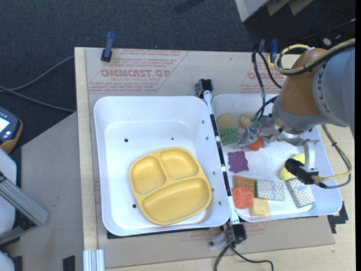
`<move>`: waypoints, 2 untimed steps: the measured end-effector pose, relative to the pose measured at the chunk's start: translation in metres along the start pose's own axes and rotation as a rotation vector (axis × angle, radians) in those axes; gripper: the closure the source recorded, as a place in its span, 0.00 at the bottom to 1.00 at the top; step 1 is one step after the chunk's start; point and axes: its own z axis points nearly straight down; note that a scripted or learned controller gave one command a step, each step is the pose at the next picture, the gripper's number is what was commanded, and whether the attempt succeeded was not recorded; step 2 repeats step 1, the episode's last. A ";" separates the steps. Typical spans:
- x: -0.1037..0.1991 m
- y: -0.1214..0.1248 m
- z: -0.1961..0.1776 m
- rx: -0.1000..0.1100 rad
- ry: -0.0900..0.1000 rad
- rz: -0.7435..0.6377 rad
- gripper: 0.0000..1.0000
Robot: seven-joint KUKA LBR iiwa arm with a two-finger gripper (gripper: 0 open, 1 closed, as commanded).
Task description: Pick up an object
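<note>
Whether the jaws are spread or pinching I cannot tell, but the gripper (252,136) hangs low over the small red piece (255,145) in the right bin (333,199), seemingly to grab it.

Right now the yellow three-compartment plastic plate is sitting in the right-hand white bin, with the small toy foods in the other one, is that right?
Not quite. The camera view shows the yellow three-compartment plastic plate in the left-hand white bin; the small toy foods lie in the right-hand white bin.

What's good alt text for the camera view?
A grey and orange arm reaches from the right into the right bin, its gripper low among small toy foods such as a purple piece and a red round one. The left bin holds a yellow divided plate.
</note>
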 end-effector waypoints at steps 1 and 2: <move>0.084 0.004 -0.094 -0.008 0.004 -0.008 1.00; 0.084 0.004 -0.094 -0.008 0.004 -0.008 1.00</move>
